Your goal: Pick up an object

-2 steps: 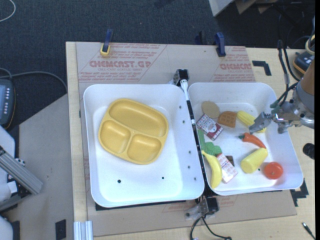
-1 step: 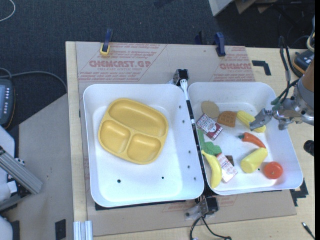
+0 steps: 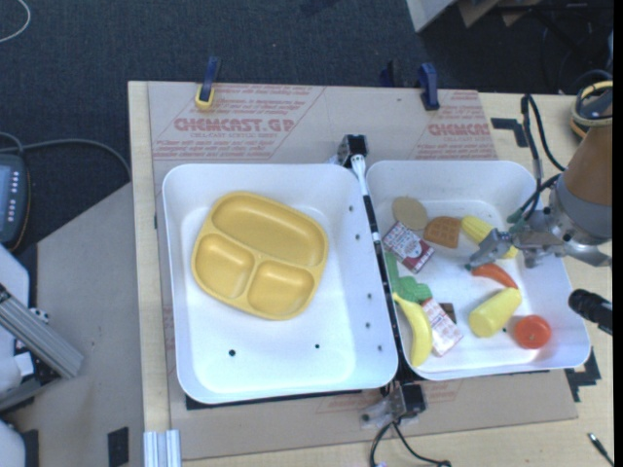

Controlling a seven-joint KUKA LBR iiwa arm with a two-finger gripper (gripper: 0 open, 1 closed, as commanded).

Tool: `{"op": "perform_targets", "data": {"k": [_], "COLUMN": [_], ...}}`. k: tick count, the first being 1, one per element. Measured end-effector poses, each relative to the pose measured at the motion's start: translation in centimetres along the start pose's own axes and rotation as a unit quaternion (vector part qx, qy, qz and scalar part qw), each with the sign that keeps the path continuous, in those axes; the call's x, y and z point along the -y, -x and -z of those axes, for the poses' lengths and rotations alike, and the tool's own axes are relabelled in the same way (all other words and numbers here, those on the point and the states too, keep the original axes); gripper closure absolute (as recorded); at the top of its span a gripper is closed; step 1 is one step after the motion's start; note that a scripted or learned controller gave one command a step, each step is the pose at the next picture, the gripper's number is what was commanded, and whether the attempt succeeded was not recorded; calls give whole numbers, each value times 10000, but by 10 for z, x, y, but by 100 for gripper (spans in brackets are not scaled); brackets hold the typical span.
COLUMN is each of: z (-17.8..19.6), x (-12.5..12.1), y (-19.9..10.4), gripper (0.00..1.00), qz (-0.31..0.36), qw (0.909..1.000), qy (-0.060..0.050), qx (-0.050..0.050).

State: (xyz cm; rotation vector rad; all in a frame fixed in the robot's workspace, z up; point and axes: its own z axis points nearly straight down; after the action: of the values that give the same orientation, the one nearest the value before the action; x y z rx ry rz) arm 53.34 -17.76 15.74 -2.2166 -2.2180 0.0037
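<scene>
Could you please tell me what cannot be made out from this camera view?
- Hand: small and blurred above the right white bin; open or shut, or touching anything, cannot be told.
- Grey arm: cut off by the right edge.
- Red-and-white packets: printing too small to read.
- Yellow corn-like toy: partly hidden behind the hand.
- Green toy: shape unclear, overlapped by the yellow banana.
</scene>
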Motion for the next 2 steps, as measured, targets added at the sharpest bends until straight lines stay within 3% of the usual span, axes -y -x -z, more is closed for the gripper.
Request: {"op": "perform_targets", "data": {"k": [2], "z": [-70], "x": [-4], "y": [-5], "gripper": [0], "qz": [-7], "qw": [10000], "qy": [59], "qx": [39]}}
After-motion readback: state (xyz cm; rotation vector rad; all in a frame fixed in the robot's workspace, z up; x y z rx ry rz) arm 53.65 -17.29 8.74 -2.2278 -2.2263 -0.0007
